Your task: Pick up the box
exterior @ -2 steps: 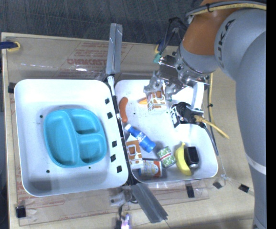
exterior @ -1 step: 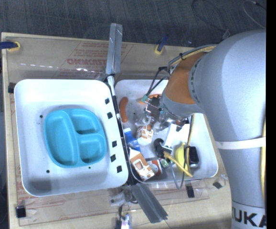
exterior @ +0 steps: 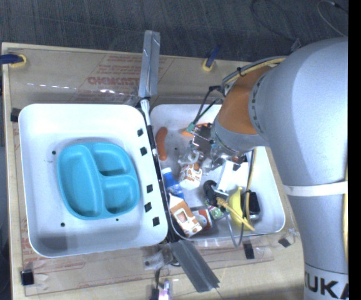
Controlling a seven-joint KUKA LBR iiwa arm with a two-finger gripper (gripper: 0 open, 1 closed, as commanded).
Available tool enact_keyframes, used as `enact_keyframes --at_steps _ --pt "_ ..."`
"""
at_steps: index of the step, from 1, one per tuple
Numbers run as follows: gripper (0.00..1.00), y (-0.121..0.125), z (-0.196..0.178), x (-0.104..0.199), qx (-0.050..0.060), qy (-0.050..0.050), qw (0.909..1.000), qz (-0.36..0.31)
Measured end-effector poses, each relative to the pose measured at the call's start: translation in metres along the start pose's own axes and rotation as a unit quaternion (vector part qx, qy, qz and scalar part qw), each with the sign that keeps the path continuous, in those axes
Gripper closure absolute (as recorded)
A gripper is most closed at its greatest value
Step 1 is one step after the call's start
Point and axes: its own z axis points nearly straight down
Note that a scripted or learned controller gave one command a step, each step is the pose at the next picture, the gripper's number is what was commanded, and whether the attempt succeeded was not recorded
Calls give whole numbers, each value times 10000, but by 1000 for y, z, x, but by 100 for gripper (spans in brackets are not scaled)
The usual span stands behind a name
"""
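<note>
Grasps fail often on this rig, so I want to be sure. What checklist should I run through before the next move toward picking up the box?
1. Box visible: ok. An orange and white box lies in the right bin, at its lower left corner in the view.
2. Gripper over box: not ok. The gripper is farther up the bin, above a smaller printed packet.
3. Box held: not ok. It lies apart from the gripper.
4. Room around box: not ok. The bin wall is on one side, and a banana and small clutter are nearby.
5. Left bin uninvolved: ok. Its blue tray is away from the arm.
</note>
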Motion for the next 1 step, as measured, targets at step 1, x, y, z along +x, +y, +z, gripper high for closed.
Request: enact_keyframes --at_steps 1 --pt "100 -52 -100 63 -12 16 9991 431"
